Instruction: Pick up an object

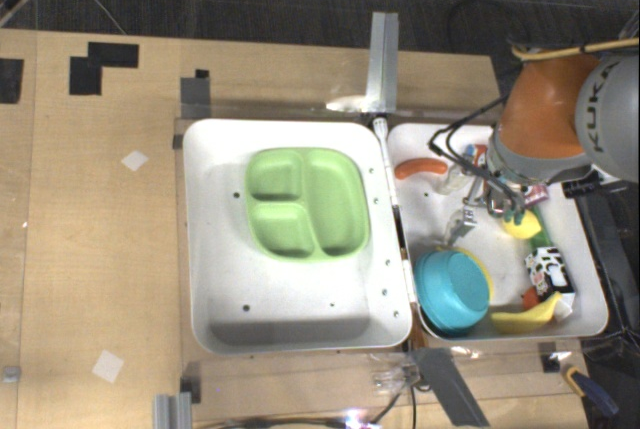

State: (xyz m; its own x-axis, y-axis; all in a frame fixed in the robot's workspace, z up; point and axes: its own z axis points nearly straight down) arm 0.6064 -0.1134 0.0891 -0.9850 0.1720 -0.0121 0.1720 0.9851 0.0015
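Blue bowl (452, 291) against right bin's (596, 317) near-left rim, banana (524, 318) alongside.

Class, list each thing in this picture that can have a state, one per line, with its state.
Green divided plastic tray: flat, upright, in the left white bin.
Blue plastic bowl: tipped on its side, right bin.
Yellow banana-shaped toy: lying flat, right bin.
Tool: over the right bin.

You see the gripper (463, 222) over the right bin (590, 317), just above the blue bowl (452, 290), green tray (305, 202) left
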